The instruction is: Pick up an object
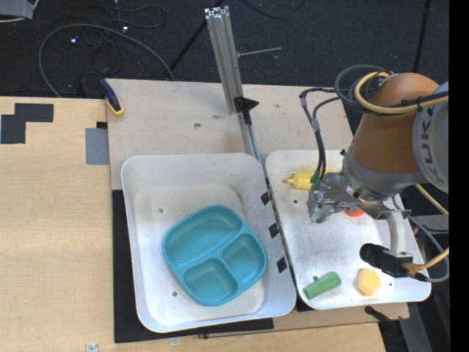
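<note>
Arm (396, 134): over right bin (330, 270), reach step, nothing lifted.
Left bin (139, 196): blue tray (214, 254) at centre.
Claw (322, 210): low, open/shut can't tell.
Targets: green piece (322, 285) at 6 o'clock of claw, yellow block (368, 281) at 5.
Next: pick one, centre over it.

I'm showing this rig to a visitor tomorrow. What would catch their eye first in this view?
Probably the blue divided tray, lying alone in the left bin. Next, the grey and orange arm looming over the right bin, its pincer low near the far end. Around it lie small things: a yellow piece by the far wall, and a green block and a yellow chunk at the near edge.
</note>
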Motion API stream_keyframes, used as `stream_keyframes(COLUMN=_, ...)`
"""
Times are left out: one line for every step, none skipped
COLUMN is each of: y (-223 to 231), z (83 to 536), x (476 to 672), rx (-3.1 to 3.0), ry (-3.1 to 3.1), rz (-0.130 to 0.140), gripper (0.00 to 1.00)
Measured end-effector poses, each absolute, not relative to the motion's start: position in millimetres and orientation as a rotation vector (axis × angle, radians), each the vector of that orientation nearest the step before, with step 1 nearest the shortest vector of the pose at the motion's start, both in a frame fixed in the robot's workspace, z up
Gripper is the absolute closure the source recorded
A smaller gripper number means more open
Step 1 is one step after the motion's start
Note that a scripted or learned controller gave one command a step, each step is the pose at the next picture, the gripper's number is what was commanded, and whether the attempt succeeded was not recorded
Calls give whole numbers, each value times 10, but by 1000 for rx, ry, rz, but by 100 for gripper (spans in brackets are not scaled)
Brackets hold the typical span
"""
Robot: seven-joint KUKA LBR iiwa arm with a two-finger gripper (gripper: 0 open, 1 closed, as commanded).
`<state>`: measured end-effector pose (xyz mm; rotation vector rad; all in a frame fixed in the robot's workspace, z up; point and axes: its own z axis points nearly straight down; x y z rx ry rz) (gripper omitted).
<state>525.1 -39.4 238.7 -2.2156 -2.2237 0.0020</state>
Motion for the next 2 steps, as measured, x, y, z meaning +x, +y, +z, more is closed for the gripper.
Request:
stream_keyframes(y=205, z=2408, x=5404, rx=-2214, ry=-2226, rz=1, gripper=100)
stream_keyframes(y=717, z=2434, x=5617, rx=-2214, ry=-2225, rz=0, gripper=100)
